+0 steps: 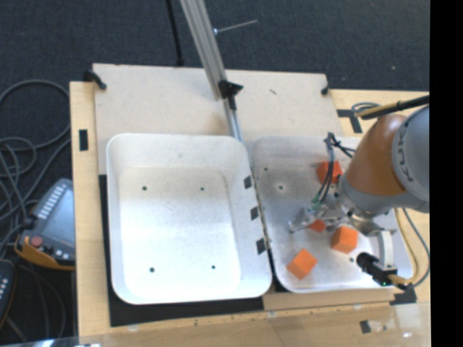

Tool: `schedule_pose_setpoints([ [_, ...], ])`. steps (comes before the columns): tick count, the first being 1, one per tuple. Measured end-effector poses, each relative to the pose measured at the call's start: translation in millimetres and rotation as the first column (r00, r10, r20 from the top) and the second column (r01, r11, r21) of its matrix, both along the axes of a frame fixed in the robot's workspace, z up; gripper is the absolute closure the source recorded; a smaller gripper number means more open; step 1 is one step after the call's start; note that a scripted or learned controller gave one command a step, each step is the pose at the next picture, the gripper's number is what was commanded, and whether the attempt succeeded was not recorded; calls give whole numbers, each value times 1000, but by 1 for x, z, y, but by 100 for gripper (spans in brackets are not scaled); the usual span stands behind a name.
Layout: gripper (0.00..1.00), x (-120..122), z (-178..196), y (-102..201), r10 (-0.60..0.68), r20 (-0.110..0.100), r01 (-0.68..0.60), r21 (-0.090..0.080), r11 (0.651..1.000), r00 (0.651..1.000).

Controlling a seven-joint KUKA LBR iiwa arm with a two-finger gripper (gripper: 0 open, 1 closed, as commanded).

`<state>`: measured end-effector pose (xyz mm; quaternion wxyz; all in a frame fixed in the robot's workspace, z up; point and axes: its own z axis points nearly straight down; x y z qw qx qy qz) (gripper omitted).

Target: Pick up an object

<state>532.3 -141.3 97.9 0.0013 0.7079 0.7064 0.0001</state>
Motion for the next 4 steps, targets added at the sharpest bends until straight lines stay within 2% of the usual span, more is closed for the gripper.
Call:
schedule_pose_setpoints([
  [1, 0, 1, 0, 0, -3, 1, 3, 0, 1000, 1000],
  [2, 100, 3, 11, -2, -6, 7, 6, -2, 1000, 1000],
  [3, 0, 3, 10, -2, -9, 7, 9, -2, 1000, 1000],
  [4, 0, 73, -1, 18, 8, 4, -8, 0, 1000, 1000],
])
